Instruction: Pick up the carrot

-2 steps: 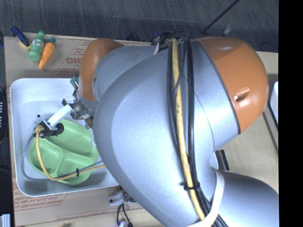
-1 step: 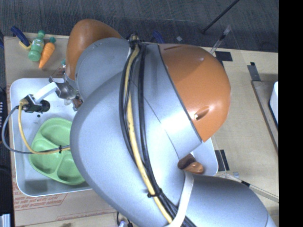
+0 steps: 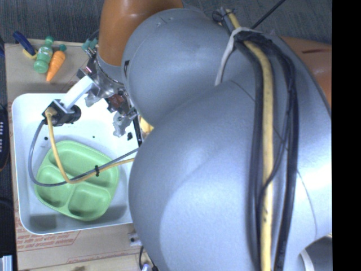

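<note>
The carrot (image 3: 54, 64) is small and orange with a green top. It lies on the bench at the far left, just beyond the back rim of the left white bin (image 3: 21, 151). My gripper (image 3: 120, 121) hangs over the back part of that bin, to the right of the carrot and nearer the camera, well apart from it. The grey arm and its orange band (image 3: 127, 16) hide most of the gripper. Nothing shows in its grasp.
A green toy bottle (image 3: 42, 58) and a blue item (image 3: 23, 43) lie right beside the carrot. A green divided plate (image 3: 79, 188) sits in the left bin, with a yellow cable (image 3: 56, 157) looping over it. The arm's bulk covers the right bin.
</note>
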Controlling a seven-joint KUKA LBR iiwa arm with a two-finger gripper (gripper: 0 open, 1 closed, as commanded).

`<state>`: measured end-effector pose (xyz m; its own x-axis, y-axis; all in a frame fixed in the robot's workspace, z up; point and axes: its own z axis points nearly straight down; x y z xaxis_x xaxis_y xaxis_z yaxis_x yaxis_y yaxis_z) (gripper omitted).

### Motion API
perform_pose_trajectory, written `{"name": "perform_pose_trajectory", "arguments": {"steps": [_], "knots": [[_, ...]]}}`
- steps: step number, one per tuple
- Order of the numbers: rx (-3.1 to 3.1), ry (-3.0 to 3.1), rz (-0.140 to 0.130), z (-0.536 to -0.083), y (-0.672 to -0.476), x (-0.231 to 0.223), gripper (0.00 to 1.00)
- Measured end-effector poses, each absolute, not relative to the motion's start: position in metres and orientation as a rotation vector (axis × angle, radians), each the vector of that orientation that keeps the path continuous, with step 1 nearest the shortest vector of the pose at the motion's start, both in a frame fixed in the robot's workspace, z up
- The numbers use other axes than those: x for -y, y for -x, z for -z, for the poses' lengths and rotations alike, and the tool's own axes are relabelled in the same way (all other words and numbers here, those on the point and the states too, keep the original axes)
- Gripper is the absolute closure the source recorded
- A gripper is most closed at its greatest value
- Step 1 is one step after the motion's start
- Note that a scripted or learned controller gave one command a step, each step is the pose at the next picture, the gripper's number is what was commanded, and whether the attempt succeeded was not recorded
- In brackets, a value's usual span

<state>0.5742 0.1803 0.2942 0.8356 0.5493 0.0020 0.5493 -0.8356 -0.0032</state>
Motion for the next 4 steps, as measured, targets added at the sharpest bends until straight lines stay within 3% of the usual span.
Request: {"name": "perform_pose_trajectory", "arguments": {"steps": [1, 2, 3, 4], "knots": [[0.908, 3.004, -0.032, -0.175, -0.563, -0.158, 0.0], [1.163, 2.91, -0.028, -0.127, -0.473, -0.105, 0.0], [1.177, 2.9, -0.032, -0.136, -0.474, -0.107, 1.0], [0.863, 3.03, 0.051, -0.107, -0.488, -0.167, 1.0]]}}
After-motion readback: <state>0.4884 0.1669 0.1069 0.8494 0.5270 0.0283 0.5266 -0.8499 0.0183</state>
